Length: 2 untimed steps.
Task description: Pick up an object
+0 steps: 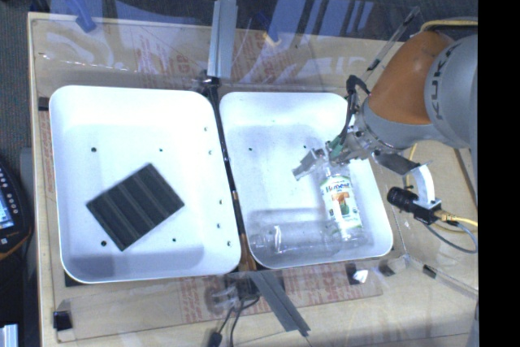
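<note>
My gripper point(318, 162) is low in the right bin point(268, 114), right of its middle. Just below it lies a small clear bottle with a white and green label point(341, 206), its top end pointing up at the gripper. I cannot make out whether the two touch. A larger clear plastic bottle point(296, 236) lies on its side along the bin's front wall. In the left bin point(81, 114) a dark ribbed rectangular pad point(135, 206) lies flat, turned at an angle.
The grey arm with its orange band point(410, 81) comes in over the right bin's right rim. A black cable fitting point(410, 203) sits just outside that rim. A metal bracket point(221, 36) stands behind the divide between the bins.
</note>
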Each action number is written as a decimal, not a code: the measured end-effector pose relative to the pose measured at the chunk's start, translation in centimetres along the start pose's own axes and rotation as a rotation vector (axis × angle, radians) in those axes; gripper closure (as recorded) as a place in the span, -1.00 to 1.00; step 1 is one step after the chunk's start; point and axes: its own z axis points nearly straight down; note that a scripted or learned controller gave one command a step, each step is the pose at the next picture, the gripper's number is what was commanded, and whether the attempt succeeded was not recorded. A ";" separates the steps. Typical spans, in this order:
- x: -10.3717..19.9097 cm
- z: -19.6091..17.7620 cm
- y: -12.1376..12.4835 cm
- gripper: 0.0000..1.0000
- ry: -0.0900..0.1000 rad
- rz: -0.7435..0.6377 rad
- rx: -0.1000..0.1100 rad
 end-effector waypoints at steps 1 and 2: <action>0.1 2.8 -0.1 -1.00 0.002 0.167 0.001; 0.7 -3.0 -2.2 -1.00 -0.003 0.034 -0.004</action>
